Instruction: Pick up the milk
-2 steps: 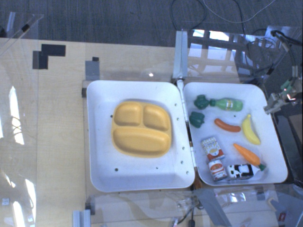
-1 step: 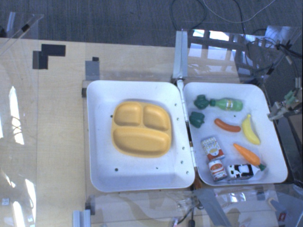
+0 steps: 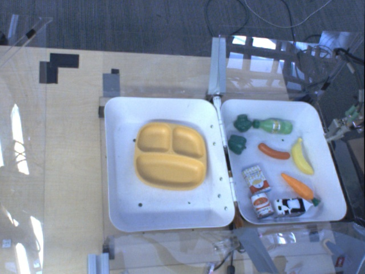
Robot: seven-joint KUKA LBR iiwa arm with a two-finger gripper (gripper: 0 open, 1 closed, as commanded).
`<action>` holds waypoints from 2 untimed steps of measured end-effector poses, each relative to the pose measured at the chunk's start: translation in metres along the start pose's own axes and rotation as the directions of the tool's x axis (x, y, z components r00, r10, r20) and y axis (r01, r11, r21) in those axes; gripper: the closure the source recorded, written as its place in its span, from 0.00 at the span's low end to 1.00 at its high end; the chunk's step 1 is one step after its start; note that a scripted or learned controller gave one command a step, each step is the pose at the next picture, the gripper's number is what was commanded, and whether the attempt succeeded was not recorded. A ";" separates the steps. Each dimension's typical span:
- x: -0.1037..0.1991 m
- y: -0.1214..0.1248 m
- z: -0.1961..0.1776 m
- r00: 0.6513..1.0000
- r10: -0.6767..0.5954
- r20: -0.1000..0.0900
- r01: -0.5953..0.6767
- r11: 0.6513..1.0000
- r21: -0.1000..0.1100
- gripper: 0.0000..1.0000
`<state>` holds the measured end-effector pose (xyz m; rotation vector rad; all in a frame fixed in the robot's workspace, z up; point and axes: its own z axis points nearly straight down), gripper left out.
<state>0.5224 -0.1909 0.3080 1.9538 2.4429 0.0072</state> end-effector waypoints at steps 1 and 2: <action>-0.032 0.081 -0.011 0.999 -0.032 -0.003 0.032 0.999 0.005 1.00; -0.046 0.142 -0.088 0.991 0.137 -0.001 -0.137 0.991 0.003 1.00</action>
